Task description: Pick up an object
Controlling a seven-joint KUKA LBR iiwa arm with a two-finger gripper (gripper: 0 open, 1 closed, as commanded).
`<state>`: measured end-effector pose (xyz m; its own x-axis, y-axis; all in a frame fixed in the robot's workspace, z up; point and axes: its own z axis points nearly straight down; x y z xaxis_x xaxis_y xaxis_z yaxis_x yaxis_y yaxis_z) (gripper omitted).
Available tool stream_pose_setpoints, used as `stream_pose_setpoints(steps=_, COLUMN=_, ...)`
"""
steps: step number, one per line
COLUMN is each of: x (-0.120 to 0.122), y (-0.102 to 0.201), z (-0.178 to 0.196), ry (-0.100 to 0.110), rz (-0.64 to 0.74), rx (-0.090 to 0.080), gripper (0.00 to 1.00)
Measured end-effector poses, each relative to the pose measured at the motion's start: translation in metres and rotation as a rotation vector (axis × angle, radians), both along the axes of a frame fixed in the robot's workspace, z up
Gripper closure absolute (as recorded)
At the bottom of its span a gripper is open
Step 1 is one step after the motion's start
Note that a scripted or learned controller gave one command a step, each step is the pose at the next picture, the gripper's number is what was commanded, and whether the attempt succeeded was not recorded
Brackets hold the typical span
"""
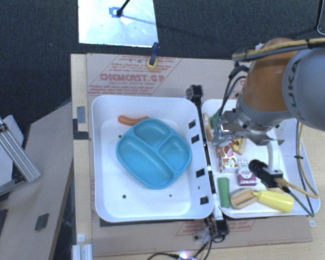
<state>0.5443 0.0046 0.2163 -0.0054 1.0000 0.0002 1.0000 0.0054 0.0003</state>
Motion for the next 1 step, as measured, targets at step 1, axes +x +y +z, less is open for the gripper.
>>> stream_pose_setpoints(steps=1, x=0.0095, y=-0.0125, z=0.0126, ry=-0.002, rz=-0.005, rx=0.000, gripper=1.00)
